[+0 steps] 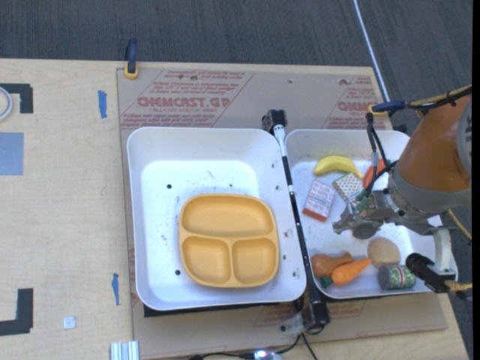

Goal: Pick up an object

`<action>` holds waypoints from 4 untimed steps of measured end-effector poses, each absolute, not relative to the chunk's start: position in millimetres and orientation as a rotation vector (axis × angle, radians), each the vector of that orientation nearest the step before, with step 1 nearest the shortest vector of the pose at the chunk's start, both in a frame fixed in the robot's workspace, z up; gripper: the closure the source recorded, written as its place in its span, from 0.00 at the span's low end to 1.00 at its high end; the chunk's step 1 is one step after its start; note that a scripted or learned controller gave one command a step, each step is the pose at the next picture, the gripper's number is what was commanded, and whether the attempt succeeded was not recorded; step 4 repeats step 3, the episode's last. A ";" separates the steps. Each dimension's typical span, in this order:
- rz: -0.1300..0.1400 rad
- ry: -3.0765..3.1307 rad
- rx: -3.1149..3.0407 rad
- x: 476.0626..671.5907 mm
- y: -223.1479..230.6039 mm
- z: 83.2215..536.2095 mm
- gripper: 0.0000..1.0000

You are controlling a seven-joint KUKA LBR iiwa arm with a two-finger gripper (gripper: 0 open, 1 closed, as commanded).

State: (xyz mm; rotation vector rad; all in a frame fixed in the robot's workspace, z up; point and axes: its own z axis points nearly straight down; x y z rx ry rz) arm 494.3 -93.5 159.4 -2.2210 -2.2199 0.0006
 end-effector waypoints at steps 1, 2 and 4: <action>0.000 -2.223 -2.222 530.9 -92.5 123.0 1.00; -0.006 -2.225 -2.221 564.4 -93.2 89.4 1.00; -0.006 -2.226 -2.227 564.6 -94.4 89.0 0.00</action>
